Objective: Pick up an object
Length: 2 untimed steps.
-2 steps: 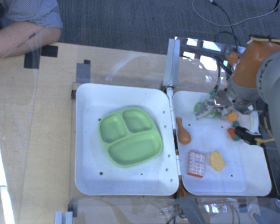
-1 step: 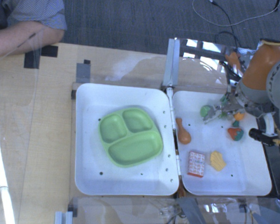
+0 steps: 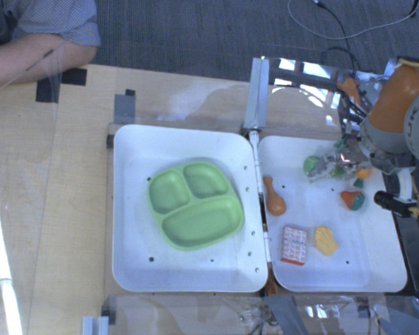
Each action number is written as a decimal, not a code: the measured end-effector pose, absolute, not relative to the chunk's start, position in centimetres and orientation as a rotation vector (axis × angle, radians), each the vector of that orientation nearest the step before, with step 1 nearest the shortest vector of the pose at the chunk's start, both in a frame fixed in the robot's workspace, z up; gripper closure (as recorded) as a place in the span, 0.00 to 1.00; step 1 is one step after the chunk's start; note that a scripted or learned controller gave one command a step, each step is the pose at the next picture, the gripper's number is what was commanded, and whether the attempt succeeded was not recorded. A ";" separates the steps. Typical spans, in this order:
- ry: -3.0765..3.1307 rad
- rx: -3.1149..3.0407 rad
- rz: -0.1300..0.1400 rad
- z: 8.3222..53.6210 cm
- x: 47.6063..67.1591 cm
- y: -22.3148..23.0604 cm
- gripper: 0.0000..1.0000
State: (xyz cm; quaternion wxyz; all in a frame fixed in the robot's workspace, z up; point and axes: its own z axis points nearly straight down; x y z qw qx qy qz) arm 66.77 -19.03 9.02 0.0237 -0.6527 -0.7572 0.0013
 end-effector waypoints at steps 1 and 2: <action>-2.450 -1.906 0.001 9.1 66.9 -19.4 0.00; -2.444 -1.915 0.000 9.1 66.9 -19.3 0.00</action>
